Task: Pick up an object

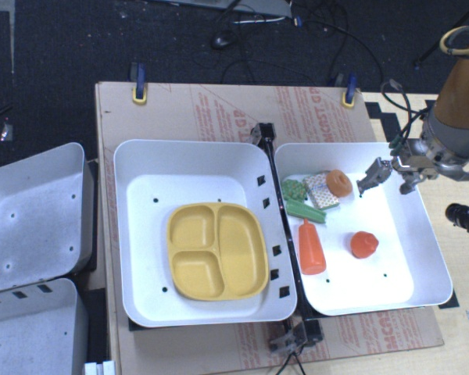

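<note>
The right bin [422, 287] holds an orange carrot [310, 246] by its left wall, a red tomato-like ball [364, 244] near the middle, a green piece [302, 206], a speckled tan block [320, 189] and a small orange ring [339, 183]. My gripper [390, 176] hangs above the bin's upper right part, to the right of the ring. Its two fingers [372, 176] stand apart, open, with nothing between them.
A yellow divided plate [217, 251] lies in the left bin [141, 178]. A black divider [275, 201] runs between the bins. White panels [31, 209] sit off the bench's left. Cables lie on the dark floor behind.
</note>
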{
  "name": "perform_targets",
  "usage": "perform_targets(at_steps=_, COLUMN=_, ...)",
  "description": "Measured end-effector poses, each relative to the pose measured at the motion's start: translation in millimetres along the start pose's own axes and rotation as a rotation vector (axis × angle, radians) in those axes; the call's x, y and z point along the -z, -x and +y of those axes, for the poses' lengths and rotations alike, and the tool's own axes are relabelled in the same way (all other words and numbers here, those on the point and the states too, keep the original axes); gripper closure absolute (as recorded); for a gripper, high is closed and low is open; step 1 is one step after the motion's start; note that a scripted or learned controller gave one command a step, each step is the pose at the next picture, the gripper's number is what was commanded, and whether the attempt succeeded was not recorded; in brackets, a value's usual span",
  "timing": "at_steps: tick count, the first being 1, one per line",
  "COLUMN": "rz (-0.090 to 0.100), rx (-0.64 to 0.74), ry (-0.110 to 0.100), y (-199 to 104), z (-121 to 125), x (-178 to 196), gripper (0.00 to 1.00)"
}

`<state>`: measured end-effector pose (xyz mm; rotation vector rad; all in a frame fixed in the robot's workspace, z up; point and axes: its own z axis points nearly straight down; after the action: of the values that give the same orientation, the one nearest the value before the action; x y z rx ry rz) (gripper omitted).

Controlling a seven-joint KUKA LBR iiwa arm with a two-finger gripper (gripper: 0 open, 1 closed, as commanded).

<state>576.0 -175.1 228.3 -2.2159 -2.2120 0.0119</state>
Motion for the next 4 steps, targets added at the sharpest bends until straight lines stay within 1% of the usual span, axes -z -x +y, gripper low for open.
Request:
perform_targets(at_steps=1, rz=-0.003, rx=0.003, ry=0.012, y=-0.4, z=2.6, x=7.0, gripper=0.0)
perform_targets(at_steps=2, rz=-0.001, rx=0.002, ry=0.009, y=-2.2, z=8.2, x=-55.5, gripper=0.0)
perform_targets(at_steps=3, rz=-0.001, rx=0.001, ry=0.008, y=1.2, z=8.2, x=-118.7, gripper=0.0)
perform_targets(at_steps=4, rz=-0.002, rx=0.001, ry=0.011, y=0.7, z=8.4, x=-136.7, gripper=0.0)
